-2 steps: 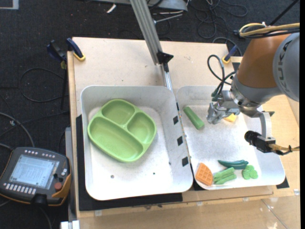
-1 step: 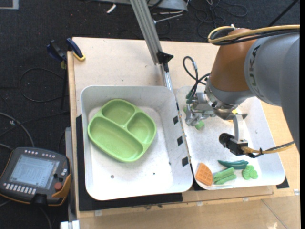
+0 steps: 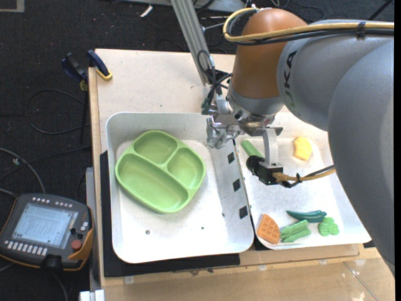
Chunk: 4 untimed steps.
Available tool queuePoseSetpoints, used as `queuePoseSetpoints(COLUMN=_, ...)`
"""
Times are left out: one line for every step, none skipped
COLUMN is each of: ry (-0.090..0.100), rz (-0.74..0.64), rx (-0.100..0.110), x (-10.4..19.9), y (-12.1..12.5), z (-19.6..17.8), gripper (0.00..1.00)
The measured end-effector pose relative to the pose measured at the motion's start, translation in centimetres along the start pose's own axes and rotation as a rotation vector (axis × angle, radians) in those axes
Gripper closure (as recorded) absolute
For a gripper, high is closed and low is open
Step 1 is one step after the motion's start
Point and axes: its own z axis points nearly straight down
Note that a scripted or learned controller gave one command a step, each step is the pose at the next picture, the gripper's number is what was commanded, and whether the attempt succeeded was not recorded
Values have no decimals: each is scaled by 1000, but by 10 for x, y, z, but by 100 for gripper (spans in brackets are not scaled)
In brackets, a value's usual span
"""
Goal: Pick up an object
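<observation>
Tool [image 3: 220, 137] sits over the divider between the two white bins; finger state cannot be told. Right bin [image 3: 351, 212] holds yellow plastic piece [image 3: 302, 148], orange waffle toy [image 3: 269, 229], green toy vegetables [image 3: 307, 224]. Left bin [image 3: 125, 243]: green divided plastic plate [image 3: 160, 170].

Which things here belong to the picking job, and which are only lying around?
For the job:
- gripper, over the wall between the bins
- green tray, left bin
- yellow piece, right bin
- orange waffle, right bin
- green toys, right bin

Lying about:
- handheld controller, on the floor at left
- blue and yellow clamp, at the bench corner
</observation>
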Motion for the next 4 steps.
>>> queuePoseSetpoints(ry=-6, rz=15, rx=-5, x=-45, y=42, z=-58, gripper=100)
queuePoseSetpoints(ry=-6, rz=17, rx=2, x=-103, y=8, z=-88, gripper=100)
queuePoseSetpoints(ry=-4, rz=14, rx=15, x=-121, y=-48, z=27, gripper=100)
queuePoseSetpoints(ry=-2, rz=4, rx=7, x=-80, y=-47, z=37, gripper=100)
